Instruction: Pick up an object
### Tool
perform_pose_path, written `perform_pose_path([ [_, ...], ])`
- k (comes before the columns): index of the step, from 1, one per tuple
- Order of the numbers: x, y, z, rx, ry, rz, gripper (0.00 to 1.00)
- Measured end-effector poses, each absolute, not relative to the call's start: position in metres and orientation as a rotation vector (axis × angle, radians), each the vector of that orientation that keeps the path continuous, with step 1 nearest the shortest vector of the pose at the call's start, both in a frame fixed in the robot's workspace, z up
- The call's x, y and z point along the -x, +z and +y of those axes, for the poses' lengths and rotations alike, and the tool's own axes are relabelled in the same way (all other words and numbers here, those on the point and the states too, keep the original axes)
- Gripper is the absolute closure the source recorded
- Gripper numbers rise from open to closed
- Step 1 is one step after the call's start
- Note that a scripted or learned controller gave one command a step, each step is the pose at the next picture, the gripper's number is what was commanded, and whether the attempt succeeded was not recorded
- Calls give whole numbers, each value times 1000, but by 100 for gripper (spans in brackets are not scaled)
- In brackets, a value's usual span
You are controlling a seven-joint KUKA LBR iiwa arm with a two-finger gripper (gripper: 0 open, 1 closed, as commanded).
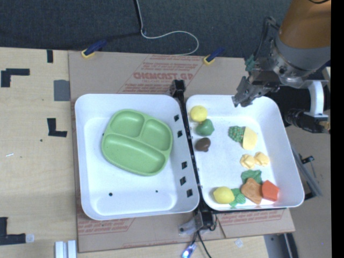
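The bench (32, 144) is lying under a cardboard sheet (156, 74), and on the sheet two white bins are sitting side by side, their inner rims touching along a row of black clips. The left bin (91, 198) is holding a green tray (137, 141) with three compartments, lying flat and a little turned, towards the bin's far half. The right bin (226, 160) is holding the small toy foods. The arm (306, 20) is reaching in from the right, its orange band showing above the grey wrist. The gripper (244, 98) is hanging over the far right rim of the right bin, above bare white floor, with nothing between its dark fingers; whether they are spread or closed cannot be told at this angle.

Along the bin's left side a yellow ball (198, 113) is lying farthest back, a green piece (205, 127) just in front of it, and a brown piece (202, 143) just in front of that. Near the middle a green leaf (235, 133) is touching a yellow wedge (250, 138). Nearer, a pale yellow lump (254, 159) is lying apart from them. At the near edge a lemon (223, 194), an orange piece (251, 191) and a red block (270, 190) are crowding together with green scraps between them. A white cable (161, 35) is curling across the dark floor beyond the sheet.
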State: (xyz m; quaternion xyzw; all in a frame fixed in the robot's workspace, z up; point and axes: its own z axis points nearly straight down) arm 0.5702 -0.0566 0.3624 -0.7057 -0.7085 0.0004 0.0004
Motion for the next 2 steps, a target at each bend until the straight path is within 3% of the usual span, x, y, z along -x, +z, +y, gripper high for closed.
perform_pose_path([
  [1, -517, 351, -29, 2215, 4, -2221, 100],
  [2, -482, 410, 69, 2206, -8, -2237, 100],
])
